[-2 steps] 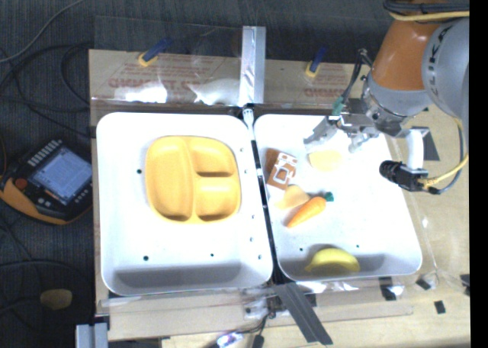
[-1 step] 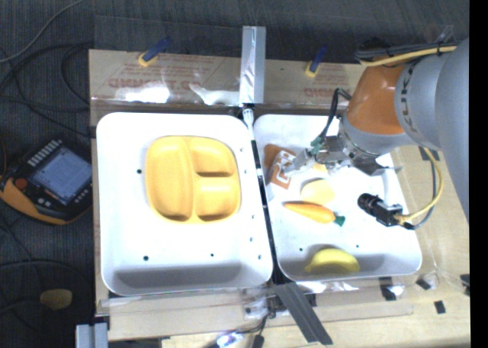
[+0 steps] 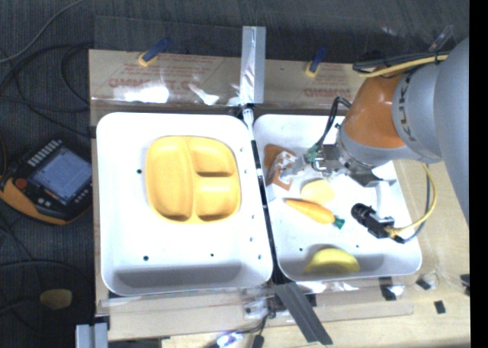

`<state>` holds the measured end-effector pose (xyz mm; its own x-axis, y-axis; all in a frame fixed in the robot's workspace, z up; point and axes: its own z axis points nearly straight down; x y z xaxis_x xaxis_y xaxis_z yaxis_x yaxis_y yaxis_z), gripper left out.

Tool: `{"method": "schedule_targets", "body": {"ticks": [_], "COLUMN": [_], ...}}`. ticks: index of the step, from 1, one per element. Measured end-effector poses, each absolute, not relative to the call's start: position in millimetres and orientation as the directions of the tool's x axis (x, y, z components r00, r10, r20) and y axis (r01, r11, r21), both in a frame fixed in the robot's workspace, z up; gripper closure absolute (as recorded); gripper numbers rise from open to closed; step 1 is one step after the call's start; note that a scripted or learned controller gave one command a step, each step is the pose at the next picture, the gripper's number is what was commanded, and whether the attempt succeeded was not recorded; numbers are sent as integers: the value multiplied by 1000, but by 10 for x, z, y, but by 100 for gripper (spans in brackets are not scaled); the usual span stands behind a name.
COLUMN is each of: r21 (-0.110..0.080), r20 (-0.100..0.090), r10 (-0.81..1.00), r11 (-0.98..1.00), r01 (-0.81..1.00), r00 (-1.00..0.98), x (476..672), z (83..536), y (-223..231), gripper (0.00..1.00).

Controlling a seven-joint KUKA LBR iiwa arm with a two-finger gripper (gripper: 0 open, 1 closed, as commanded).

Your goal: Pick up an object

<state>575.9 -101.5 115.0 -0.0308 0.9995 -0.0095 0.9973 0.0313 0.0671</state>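
The grey arm (image 3: 427,102) is reaching in from the right, its orange band (image 3: 375,114) sitting over the upper part of the right bin (image 3: 408,259). The gripper (image 3: 319,159) is hanging low near the middle of that bin, close above a pale yellow object (image 3: 319,190), possibly a lemon-shaped piece; the view is too cluttered there to tell whether its hand is open, closed or gripping anything. Just left of the gripper a brown and orange item (image 3: 279,166) is lying against the bin's left wall. Below the pale object an orange carrot (image 3: 311,210) with a green tip is lying at a slant, and nearer the front wall a yellow banana-like piece (image 3: 332,260) is resting. A black cable connector (image 3: 368,219) is dangling over the right side of the bin. In the left bin (image 3: 122,262) a yellow divided tray (image 3: 192,177) is sitting alone. A handheld pendant (image 3: 47,180) is lying on the floor to the left
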Motion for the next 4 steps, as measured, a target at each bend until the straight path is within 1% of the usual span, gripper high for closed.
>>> {"method": "schedule_targets", "body": {"ticks": [1,2,3,4], "r21": [12,14,-2,-4], "r20": [-12,-8,-1,-2], "r10": [976,976,990,993], "r11": [216,216,140,117], "r01": [976,976,990,993], "r00": [-216,-216,-140,-117], "x": [5192,5201,5975,6097], "z": [897,990,1830,1825], "y": [-1085,-1072,-265,-584], "gripper": [0,100,100,100]}}
